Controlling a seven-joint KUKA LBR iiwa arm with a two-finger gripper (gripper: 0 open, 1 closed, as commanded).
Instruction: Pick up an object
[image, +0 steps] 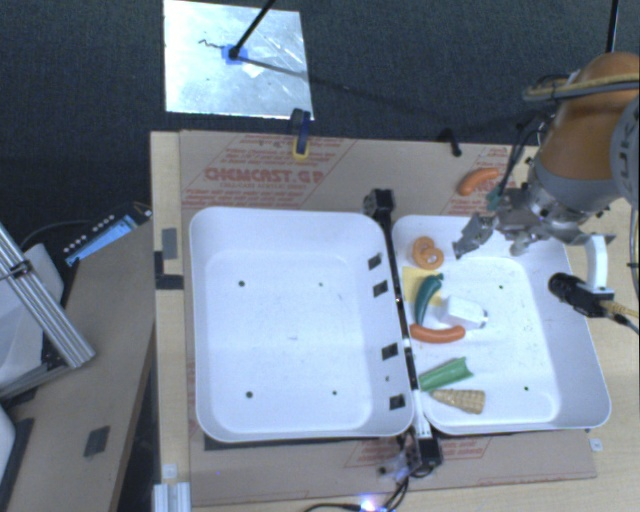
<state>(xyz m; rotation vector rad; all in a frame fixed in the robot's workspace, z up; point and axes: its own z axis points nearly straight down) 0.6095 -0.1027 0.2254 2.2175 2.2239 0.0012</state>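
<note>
1. Surface: brown board (270, 165) with red print lies under two white bins. Dark carpet beyond the far edge, with a shiny foil sheet (240, 60) on it. A yellow clamp (300, 135) sits on the board's far edge. Aluminium rail (40, 310) and a blue-lit device (100, 235) sit on the left.
2. Left bin (290, 320): bare white floor, a few small dark dots.
3. Right bin (530, 340): holds all the objects, clustered along its left side near the divider.
4. Orange ring (427, 252): farthest of the cluster, flat, near the bin's far-left corner.
5. Green-teal piece (428, 293): just near of the ring, long axis running far-right to near-left.
6. White block (466, 311): right of the teal piece, touching or just beside the sausage.
7. Sausage (437, 333): orange-red, long axis roughly left-right, slightly curved, ends turned up toward the far side.
8. Green pod (444, 373): long axis left-right, right end tilted a bit far.
9. Corn (458, 401): nearest item, long axis left-right, narrow tip pointing left.
10. Second orange sausage (478, 181): outside the bin on the board, far side, by the arm.
11. Gripper (470, 240): above the bin's far edge, right of the ring, apart from every object. Can't tell if the fingers are spread or pressed together. Nothing visibly held.
</note>
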